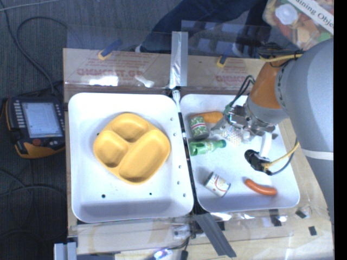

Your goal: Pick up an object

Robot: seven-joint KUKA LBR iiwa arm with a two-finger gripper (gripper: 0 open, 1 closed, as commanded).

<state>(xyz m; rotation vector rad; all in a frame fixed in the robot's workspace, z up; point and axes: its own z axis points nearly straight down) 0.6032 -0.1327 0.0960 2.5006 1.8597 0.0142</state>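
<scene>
My gripper [232,128] hangs low over the upper middle of the right bin [288,198], under the grey arm with its orange band [264,88]. Just left of it lie a green-labelled can [198,127] and an orange carrot-like piece [212,116]. A green bottle [206,146] lies on its side below them, its cap toward the gripper. A small pale speckled thing [235,138] sits right beneath the gripper. Lower in the bin are a white can [217,183] and a red sausage [260,187].
The left bin [81,199] holds a yellow divided plate [132,147]. A black cable with a yellow lead [259,163] loops from the wrist over the right bin. A teach pendant [37,127] lies on the floor at the left.
</scene>
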